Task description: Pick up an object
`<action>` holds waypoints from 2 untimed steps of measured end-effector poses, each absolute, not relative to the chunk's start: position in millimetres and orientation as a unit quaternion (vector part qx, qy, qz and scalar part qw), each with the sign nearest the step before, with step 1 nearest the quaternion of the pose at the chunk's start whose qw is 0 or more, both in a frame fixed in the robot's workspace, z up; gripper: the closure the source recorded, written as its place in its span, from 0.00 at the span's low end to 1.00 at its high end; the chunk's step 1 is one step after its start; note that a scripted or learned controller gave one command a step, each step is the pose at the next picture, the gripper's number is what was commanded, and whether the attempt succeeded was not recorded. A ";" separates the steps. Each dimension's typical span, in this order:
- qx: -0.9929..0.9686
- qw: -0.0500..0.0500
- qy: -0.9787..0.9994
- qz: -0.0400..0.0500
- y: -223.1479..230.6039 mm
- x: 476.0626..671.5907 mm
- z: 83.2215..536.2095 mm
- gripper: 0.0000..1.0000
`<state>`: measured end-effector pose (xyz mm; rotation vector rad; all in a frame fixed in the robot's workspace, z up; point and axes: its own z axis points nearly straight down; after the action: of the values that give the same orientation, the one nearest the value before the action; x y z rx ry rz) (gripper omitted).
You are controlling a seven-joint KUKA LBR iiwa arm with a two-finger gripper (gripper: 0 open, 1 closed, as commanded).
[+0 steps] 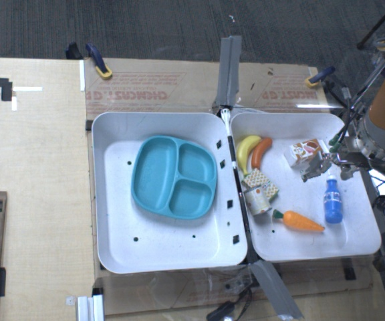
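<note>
- A small white carton printed in red and brown is seen in the right bin, near its back.
- The claw is placed just at the carton's front edge; whether anything is gripped cannot be told.
- A blue bottle and an orange carrot lie nearby.

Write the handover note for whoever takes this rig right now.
Gripper: low over the right bin, beside the small white carton; nothing visibly between its fingers.
Right bin also holds the banana, orange sausage, patterned box, carrot and blue bottle.
Left bin holds the blue divided plate.
Done: nothing lifted.
Left: grasp one object and raise it.
</note>
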<state>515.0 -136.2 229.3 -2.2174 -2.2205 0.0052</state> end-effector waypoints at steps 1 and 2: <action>-0.638 -0.004 -0.770 -0.001 -198.5 503.9 110.0 0.00; -0.639 0.001 -0.769 0.001 -196.7 502.3 114.3 1.00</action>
<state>502.3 -196.7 114.3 -2.0054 -2.4148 0.0019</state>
